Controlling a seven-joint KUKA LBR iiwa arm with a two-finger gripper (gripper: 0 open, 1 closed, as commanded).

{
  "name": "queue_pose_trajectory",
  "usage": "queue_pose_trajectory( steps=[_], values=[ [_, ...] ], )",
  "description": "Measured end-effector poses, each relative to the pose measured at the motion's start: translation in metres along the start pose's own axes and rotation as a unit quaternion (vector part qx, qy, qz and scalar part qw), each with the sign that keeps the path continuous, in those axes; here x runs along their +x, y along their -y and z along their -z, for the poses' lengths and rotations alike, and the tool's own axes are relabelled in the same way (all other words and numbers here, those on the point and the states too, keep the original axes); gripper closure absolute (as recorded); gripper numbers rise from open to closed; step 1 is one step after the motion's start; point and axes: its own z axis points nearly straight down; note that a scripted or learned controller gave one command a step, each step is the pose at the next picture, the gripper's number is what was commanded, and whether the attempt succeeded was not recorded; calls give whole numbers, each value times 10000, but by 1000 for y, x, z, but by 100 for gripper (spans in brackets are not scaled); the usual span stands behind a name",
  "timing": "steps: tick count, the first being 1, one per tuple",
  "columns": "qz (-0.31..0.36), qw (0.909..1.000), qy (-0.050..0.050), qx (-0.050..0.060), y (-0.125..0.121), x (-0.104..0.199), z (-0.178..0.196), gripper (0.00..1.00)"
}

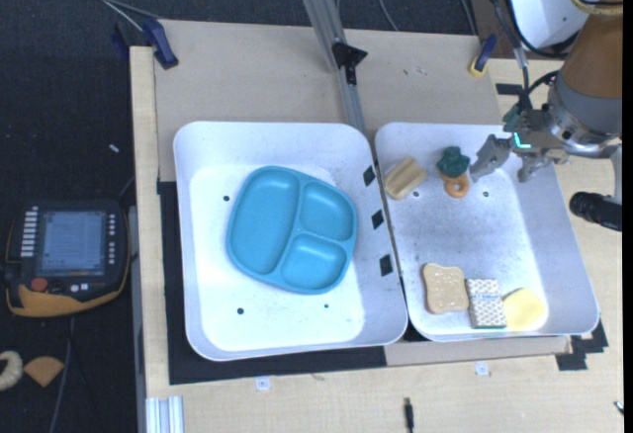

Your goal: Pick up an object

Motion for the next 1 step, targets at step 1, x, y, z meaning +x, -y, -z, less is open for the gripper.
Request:
queue_pose_trajectory(
  steps=[1],
  values=[
    [2, 10000, 2, -10, -1, 0, 1, 0]
  ],
)
